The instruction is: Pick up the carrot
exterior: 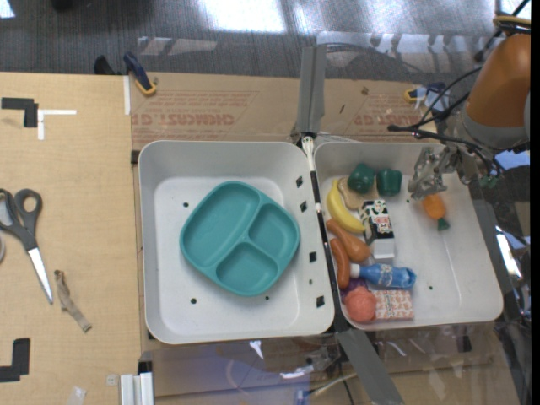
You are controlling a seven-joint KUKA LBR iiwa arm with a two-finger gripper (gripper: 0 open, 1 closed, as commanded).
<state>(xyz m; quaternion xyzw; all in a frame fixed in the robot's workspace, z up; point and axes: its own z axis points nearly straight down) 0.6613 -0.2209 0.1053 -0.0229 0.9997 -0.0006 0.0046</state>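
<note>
Occupying the left bin (pixel 160 251), a teal divided plate (pixel 240 238) lies flat; the right bin (pixel 472 285) holds the gripper (pixel 429 178) poised directly above the carrot (pixel 434 207), seemingly touching it; jaw opening cannot be determined

A tray (pixel 240 237) lies in the left bin (pixel 160 226); scissors (pixel 28 234) lie left of it.

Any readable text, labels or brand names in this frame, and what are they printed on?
Cardboard sheet behind the bins: red printed lettering, upside down and too blurred to read.
Small packet in the right bin: patterned print, too small to read.
Nothing else legible.
</note>
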